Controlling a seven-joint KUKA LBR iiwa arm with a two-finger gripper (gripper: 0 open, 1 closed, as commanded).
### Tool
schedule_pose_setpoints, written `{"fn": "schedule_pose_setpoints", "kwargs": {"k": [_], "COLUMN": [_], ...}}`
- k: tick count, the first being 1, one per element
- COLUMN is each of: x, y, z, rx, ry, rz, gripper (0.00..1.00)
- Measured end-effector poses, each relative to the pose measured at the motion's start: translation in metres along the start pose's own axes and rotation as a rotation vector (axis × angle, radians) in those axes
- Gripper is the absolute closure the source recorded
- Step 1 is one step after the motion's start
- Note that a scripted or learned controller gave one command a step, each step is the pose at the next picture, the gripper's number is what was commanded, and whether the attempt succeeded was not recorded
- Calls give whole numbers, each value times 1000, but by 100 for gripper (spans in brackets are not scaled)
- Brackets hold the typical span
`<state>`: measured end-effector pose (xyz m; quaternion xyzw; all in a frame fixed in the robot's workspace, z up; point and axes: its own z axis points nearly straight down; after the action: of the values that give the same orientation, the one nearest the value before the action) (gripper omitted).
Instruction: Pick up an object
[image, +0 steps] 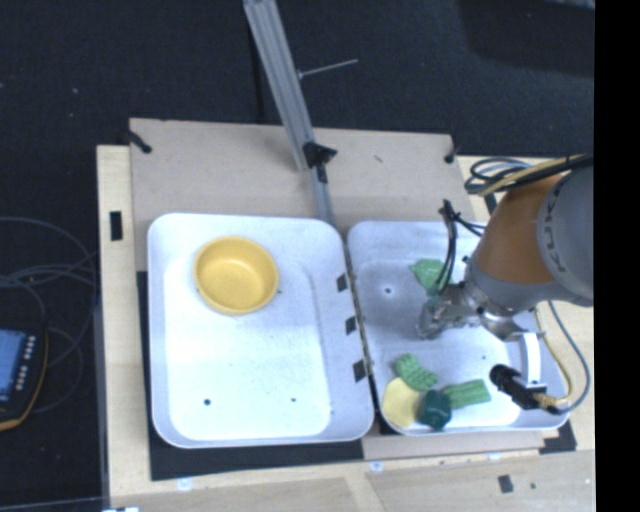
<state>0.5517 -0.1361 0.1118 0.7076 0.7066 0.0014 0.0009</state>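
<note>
A fixed camera looks down at a slant on a bench holding two shallow white bins side by side. The left bin (180, 330) holds a yellow bowl (236, 275), upright, near its upper left corner. The right bin (375, 260) holds a cluster of small things along its near edge: a ridged green piece (414, 372), a pale yellow piece (400, 402), a dark teal round piece (435, 409) and a flat green piece (468, 393), all touching or just beside one another. Another green piece (429, 272) lies farther back, partly hidden by the arm.

The grey arm with its orange band (510, 245) reaches in from the right, and its gripper (437, 318) is lowered over the middle of the right bin, between the far green piece and the near cluster. Whether the jaws are open or closed cannot be told from here, and nothing is seen between them.

This looks like the descent or grasp step, with no object secured yet. The next move likely calls for closing on something and lifting; the bin floor beneath the gripper looks bare, so a miss seems possible.
</note>
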Motion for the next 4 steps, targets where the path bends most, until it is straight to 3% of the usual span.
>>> {"fn": "schedule_pose_setpoints", "kwargs": {"k": [2, 3, 4], "x": [0, 0, 51], "y": [0, 1, -6], "z": [-115, -136, -145], "rx": [-2, 0, 1], "ry": [-2, -1, 0], "rz": [-1, -2, -5], "gripper": [100, 100, 100]}}
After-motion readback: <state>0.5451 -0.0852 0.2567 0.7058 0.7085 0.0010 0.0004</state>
